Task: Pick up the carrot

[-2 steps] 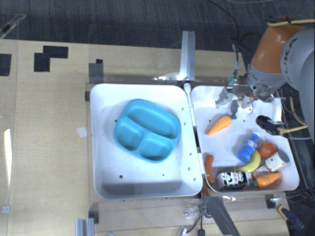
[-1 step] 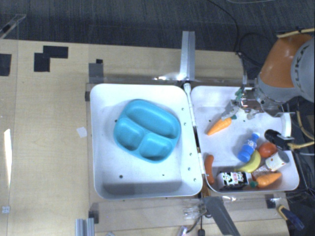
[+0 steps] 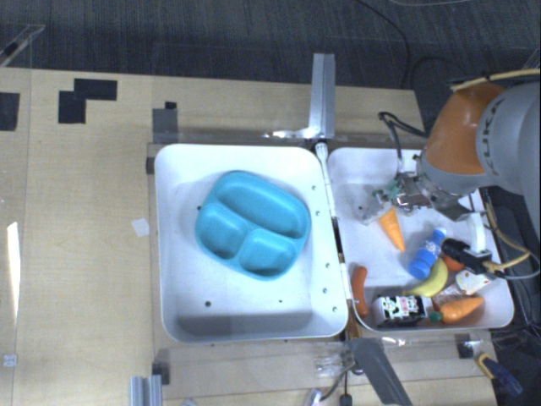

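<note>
From above, the carrot (image 3: pixel 390 227) lies in the right bin (image 3: pixel 345 176), its thick end just below the gripper (image 3: pixel 396 194). I cannot tell how the fingers stand. The grasp may slip, I think, because the carrot narrows and lies at a slant. Below the carrot are a blue bottle (image 3: pixel 427 257) and a banana (image 3: pixel 431 281). Left of the carrot, a blue tray (image 3: pixel 252 222) sits in the other bin (image 3: pixel 173 260) on the wooden surface (image 3: pixel 76 227).
</note>
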Tool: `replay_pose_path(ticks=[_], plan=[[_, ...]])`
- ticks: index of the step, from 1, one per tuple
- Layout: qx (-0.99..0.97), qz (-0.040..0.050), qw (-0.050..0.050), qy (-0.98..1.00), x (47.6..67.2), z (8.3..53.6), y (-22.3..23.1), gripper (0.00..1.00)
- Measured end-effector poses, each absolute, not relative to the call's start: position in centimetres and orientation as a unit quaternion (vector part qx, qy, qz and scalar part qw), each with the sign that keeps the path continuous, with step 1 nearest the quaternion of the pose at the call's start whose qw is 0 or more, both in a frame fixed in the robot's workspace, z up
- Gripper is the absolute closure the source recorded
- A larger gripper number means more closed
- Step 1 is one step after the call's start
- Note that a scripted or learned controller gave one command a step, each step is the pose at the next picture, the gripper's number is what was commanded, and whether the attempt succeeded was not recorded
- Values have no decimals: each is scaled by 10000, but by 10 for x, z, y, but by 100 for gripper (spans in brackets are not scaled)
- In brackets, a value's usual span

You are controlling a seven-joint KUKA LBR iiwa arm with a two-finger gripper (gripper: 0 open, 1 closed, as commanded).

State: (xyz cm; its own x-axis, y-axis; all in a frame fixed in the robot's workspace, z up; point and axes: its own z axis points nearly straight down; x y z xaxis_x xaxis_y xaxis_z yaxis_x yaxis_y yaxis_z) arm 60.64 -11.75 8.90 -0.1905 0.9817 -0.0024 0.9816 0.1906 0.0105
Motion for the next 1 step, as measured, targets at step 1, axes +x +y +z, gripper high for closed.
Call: replay_pose_path(ticks=[1], plan=[[6358, 61, 63, 7718, 609, 101, -116, 100]])
